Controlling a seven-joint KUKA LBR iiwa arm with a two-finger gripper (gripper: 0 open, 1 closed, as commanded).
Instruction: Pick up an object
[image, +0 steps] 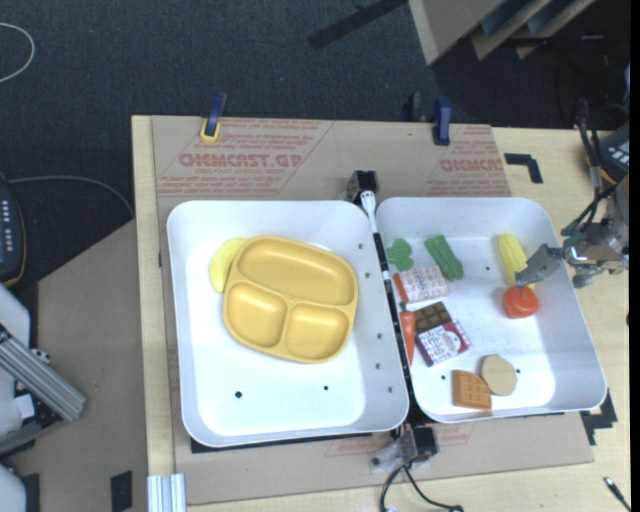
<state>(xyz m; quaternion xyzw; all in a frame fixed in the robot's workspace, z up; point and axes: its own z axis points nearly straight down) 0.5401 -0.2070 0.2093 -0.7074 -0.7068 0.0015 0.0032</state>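
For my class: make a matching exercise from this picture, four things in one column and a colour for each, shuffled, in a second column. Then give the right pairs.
Things
1. Divided tray in the left bin
2. Tomato near the gripper
3. Round cookie
4. Pea pod

Colours
A. Green
B. Tan
C. Yellow
D. Red

Right pairs: 1-C, 2-D, 3-B, 4-A
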